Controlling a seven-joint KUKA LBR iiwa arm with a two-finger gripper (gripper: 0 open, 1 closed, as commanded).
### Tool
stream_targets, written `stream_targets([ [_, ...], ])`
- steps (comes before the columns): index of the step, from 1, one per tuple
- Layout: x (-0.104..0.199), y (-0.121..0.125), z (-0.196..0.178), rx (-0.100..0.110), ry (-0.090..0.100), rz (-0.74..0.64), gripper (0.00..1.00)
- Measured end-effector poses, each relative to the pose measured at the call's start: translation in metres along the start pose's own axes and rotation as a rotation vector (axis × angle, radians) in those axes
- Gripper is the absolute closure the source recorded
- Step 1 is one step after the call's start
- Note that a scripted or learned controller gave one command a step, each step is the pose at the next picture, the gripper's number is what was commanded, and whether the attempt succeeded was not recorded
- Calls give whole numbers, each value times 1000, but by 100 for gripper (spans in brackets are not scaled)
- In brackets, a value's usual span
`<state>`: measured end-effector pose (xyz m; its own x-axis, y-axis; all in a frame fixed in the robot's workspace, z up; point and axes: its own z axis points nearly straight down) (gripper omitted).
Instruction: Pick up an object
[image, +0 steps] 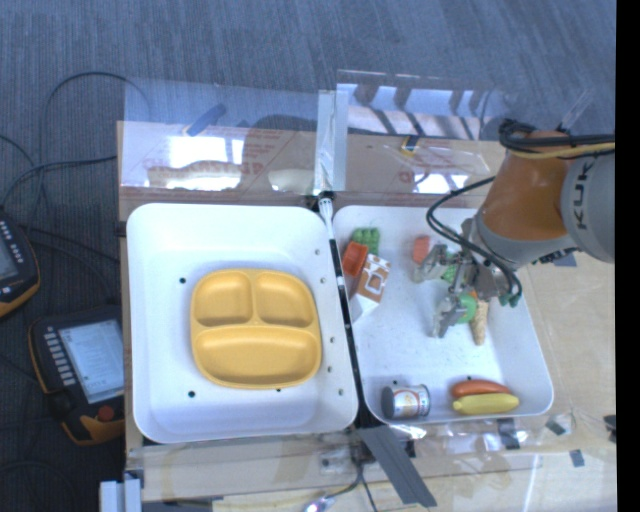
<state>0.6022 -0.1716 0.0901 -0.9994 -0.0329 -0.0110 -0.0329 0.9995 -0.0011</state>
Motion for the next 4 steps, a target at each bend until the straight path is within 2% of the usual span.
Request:
stream_targets([
  [1, -29, -9, 1, -1, -1, 58, 0],
  [2, -22, -11, 0, 4, -3, -17, 0],
  [3, -24, -10, -11, 5, -7, -18, 100],
  [4, -70, 35, -123, -1, 5, -77, 100],
])
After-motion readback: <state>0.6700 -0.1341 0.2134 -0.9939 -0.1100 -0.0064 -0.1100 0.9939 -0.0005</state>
